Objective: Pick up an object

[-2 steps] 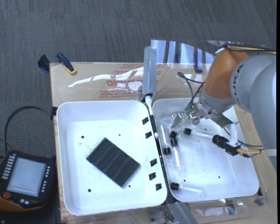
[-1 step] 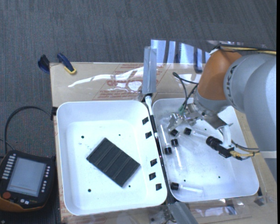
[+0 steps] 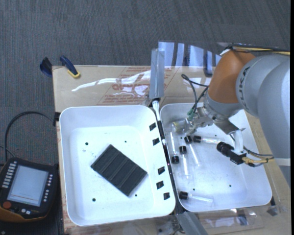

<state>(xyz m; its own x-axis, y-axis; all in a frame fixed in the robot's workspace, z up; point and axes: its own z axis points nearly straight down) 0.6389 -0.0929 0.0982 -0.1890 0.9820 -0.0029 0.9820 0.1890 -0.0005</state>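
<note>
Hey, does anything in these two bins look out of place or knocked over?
Nothing looks damaged. The clear tubes with black caps lie scattered on their sides at mixed angles in the right bin, one apart near the front edge. The dark ribbed panel sits askew in the left bin.

Fingers (image 3: pixel 188 126) are largely masked by the wrist (image 3: pixel 213 112); their opening cannot be judged. Clear tubes (image 3: pixel 179 148) just below the fingers are too faint against the right bin (image 3: pixel 262 180) to be counted. The arm (image 3: pixel 269 97) is cut off by the right edge. The pendant (image 3: pixel 22 190), far left of the fingers, is cropped at the bottom.
</note>
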